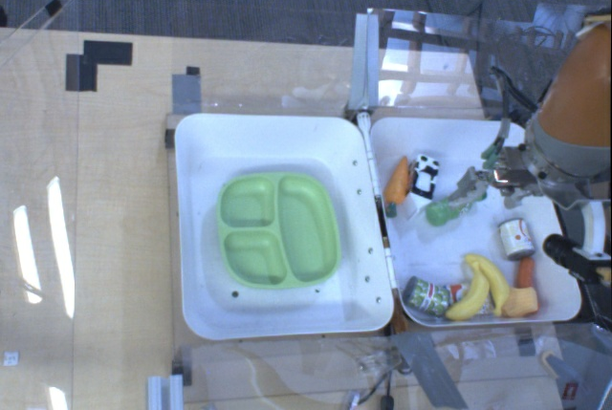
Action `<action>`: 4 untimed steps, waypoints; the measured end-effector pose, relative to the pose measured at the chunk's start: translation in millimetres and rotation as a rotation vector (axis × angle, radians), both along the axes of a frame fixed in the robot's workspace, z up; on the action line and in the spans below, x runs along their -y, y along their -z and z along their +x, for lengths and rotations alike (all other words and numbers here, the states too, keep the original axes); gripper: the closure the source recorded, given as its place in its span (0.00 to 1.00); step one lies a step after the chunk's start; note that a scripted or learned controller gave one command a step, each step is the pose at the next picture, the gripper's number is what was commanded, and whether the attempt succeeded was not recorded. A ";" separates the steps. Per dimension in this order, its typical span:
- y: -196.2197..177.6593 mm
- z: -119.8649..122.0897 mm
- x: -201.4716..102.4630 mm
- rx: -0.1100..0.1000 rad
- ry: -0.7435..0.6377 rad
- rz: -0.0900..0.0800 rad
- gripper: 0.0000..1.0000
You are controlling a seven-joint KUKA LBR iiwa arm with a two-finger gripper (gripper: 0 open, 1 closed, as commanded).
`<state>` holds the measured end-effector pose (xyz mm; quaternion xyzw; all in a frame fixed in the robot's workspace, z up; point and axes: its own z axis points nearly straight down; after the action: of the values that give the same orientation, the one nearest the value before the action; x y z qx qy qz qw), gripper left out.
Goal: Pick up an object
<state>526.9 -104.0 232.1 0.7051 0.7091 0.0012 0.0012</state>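
You had the gripper (466,186) in the right bin (449,126), fingers pinching a green toy (442,212) lying mid-bin; can't tell which way its long axis ran.

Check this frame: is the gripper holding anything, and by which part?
Cannot be told. The gripper sits right above a small green object in the right bin, but no grasp is visible.
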 end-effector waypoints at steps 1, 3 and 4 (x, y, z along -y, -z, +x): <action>142.8 30.9 39.8 0.011 0.041 -0.003 0.00; 143.2 82.1 43.1 0.005 -0.166 -0.003 0.00; 147.4 129.2 38.4 -0.056 -0.264 0.004 0.00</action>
<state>656.1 -142.4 84.7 0.6052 0.7956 -0.0167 -0.0203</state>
